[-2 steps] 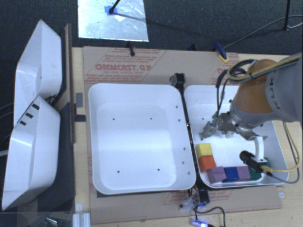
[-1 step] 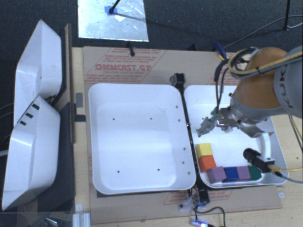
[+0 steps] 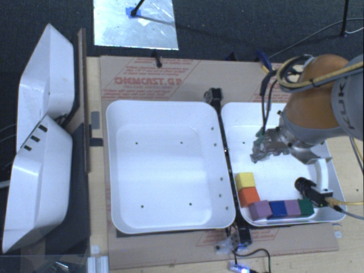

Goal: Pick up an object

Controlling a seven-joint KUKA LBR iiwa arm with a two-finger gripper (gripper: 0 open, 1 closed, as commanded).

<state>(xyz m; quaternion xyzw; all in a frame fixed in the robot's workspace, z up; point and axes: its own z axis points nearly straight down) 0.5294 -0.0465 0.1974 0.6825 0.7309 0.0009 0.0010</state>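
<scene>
Gripper (image 3: 263, 151), finger state indiscernible, is hovering in the right bin (image 3: 239, 118) above the yellow block (image 3: 245, 180); tightly packed neighbouring blocks are risking a missed grasp.

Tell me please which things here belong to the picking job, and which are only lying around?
Belong to the job:
- gripper
- yellow block
- orange block
- purple block
- blue block
- green block
- right bin

Just lying about:
- left bin
- metal sheet
- cardboard
</scene>
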